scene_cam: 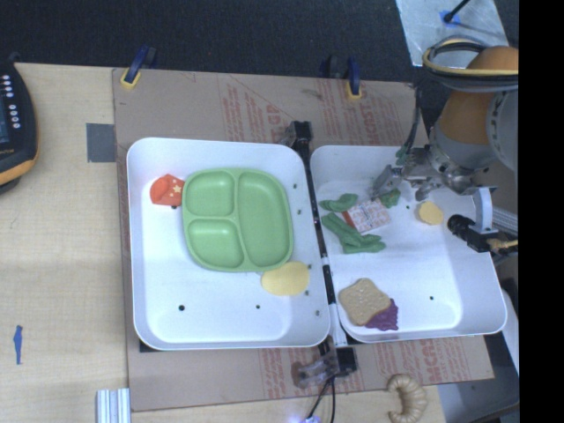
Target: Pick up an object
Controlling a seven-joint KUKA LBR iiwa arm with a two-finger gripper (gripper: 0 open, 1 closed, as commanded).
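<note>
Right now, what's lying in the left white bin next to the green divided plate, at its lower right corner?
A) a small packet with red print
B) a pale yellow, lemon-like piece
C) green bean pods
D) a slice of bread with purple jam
B: the pale yellow piece lies at the lower right edge of the green divided plate in the left bin; the bread, pods and packet lie in the right bin.

I am reaching in from the right, my grey arm (471, 104) with its orange band angling down and leftward. My gripper (395, 181) is hanging low, its 2 fingers (384, 183) pointing down-left, slightly spread, nothing showing between them.
</note>
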